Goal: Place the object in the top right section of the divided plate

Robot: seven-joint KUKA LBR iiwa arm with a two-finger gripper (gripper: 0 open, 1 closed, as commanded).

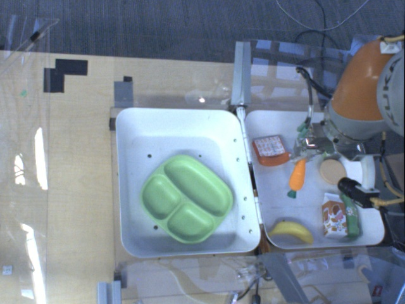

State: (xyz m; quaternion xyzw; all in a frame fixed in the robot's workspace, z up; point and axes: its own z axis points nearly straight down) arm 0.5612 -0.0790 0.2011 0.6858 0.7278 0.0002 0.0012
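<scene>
- Camera view: the green plastic divided plate [186,198] lies in the left white bin [133,233], in the middle of the frame.
- The right white bin [273,189] holds a small orange toy carrot [297,175], a yellow banana [290,230], a red snack packet [271,150], a round tan disc [331,170] and a little juice carton [333,216].
- The metal gripper [308,139] hangs at the right of the frame, just above the carrot. I cannot tell how wide it is or if it has anything.

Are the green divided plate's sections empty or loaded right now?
Empty: all three sections of the green divided plate show bare green, nothing lying in them.
</scene>
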